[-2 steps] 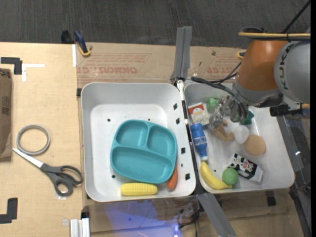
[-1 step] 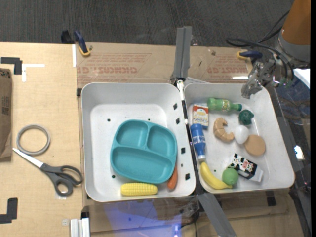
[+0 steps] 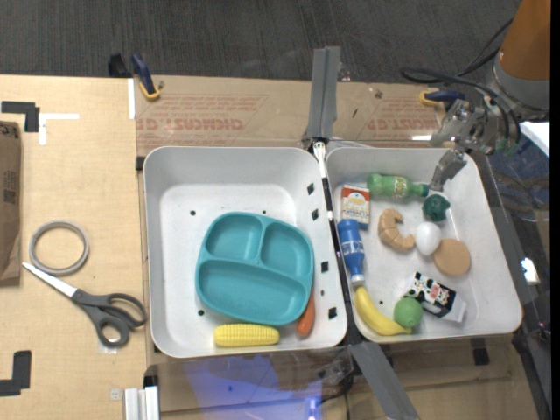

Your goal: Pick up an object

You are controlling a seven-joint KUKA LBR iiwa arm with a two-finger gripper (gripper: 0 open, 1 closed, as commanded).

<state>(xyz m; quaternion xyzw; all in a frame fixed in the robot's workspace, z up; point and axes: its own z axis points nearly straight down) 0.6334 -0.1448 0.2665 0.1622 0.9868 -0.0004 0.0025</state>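
Corn (image 3: 246,334) lies nearest the camera, at the front edge of the left bin (image 3: 166,234), with an orange carrot (image 3: 304,320) beside it and a teal divided plate (image 3: 255,269) just behind both. Across the divider, the right bin (image 3: 494,261) crowds its front with a banana (image 3: 378,315), a green lime-like ball (image 3: 408,312) and a small cow-print carton (image 3: 435,296). Behind those come a tan round (image 3: 452,257), a white egg (image 3: 428,238), a croissant (image 3: 395,231) and a blue bottle (image 3: 351,250); further back stand a small orange-and-white box (image 3: 354,206), a dark green broccoli-like piece (image 3: 436,206) and a green bottle (image 3: 397,186) whose long axis runs left to right along the far wall. The pincer (image 3: 446,170) hangs over the far right corner of that bin, nothing between its tips; whether they are spread or closed I cannot tell. Judged from this, the likeliest target is the dark green piece, just in front of and below the pincer, with the green bottle's cap end just to the left of it. A short descent toward the camera looks enough. Off the bins, scissors (image 3: 87,302) and a tape roll (image 3: 59,246) sit on the surface (image 3: 70,173).
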